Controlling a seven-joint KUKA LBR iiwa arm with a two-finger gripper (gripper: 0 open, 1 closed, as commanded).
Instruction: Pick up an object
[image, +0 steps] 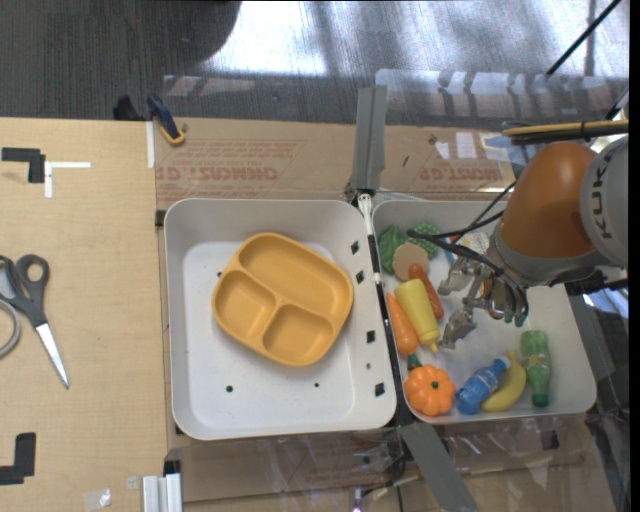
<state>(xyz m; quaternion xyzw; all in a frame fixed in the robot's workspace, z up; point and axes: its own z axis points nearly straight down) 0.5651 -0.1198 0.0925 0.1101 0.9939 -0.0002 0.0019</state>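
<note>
The hand (458, 322), fingers apart and gripping nothing, hung beside the yellow bottle (419, 309), seemingly light, smooth, best pinched mid-body.

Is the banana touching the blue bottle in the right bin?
Touching. In the camera view the banana lies right against the blue bottle near the right bin's front wall, no gap between them.
</note>
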